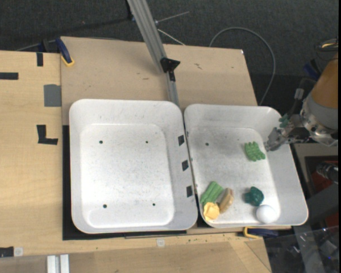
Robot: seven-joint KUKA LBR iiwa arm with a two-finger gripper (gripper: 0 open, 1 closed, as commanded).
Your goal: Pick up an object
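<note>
Wooden bench (131, 73), two white bins side by side, left bin (125, 161), right bin (227, 124)

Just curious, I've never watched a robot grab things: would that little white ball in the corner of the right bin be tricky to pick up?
Probably. The white ball looks round and smooth, so it may roll away or slip. It sits near the bin's corner wall, likely crowding the gripper.

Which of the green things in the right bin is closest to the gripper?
The ridged light green piece, lying alone in the upper part of the right bin, just left of the gripper. The other green things lie along the bin's lower edge.
</note>
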